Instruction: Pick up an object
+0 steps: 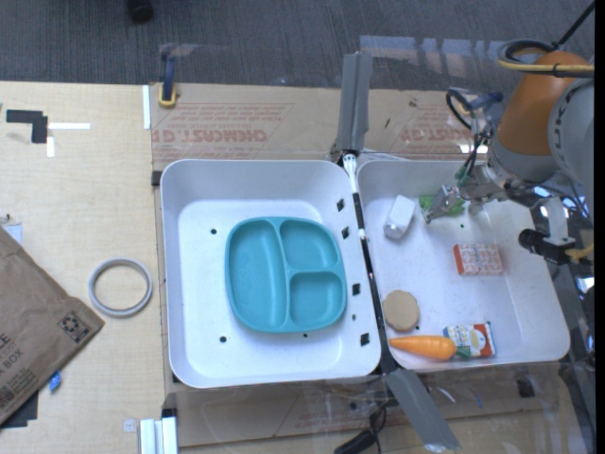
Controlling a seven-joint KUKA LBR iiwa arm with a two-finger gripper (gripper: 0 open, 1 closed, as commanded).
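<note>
Two white bins sit side by side; the left bin carries a teal divided plate at its centre. The gripper hangs over the far part of the right bin, low near its floor; whether it is spread or closed, cannot tell at this angle, and nothing is seen between the tips. A small green item lies just beside the tips. A white block lies near, toward the divider. A red-patterned packet lies mid-bin, well apart from the rest. A tan disc, a carrot and a small carton crowd the near edge. Bare floor lies between packet and block.
</note>
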